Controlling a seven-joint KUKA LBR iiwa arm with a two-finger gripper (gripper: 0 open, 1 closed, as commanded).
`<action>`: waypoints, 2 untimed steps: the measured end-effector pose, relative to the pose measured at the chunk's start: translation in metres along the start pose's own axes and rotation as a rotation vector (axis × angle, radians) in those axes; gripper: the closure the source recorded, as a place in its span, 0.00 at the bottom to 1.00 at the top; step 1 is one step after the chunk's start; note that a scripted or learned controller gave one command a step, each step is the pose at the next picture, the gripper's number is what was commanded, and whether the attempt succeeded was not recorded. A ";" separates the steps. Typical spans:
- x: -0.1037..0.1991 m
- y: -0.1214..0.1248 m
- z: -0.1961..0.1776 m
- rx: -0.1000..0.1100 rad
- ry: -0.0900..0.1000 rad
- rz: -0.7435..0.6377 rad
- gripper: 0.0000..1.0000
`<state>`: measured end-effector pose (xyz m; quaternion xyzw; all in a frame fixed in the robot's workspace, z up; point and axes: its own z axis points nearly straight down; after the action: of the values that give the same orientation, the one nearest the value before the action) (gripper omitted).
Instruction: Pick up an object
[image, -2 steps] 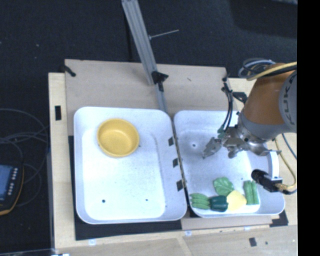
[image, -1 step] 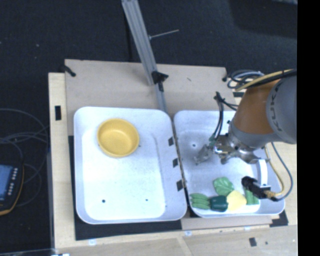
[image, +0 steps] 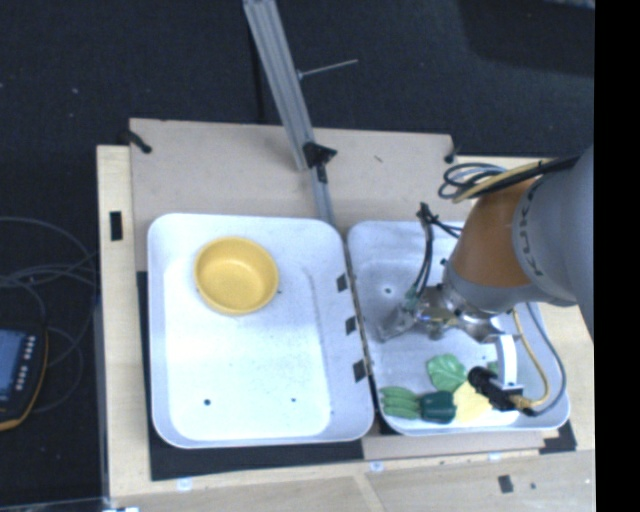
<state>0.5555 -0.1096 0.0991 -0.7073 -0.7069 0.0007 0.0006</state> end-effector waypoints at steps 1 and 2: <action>-0.001 0.001 -0.012 -0.004 0.000 0.002 1.00; 0.005 -0.005 -0.062 -0.006 0.000 -0.001 1.00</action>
<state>0.5501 -0.1049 0.1610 -0.7071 -0.7071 -0.0015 -0.0017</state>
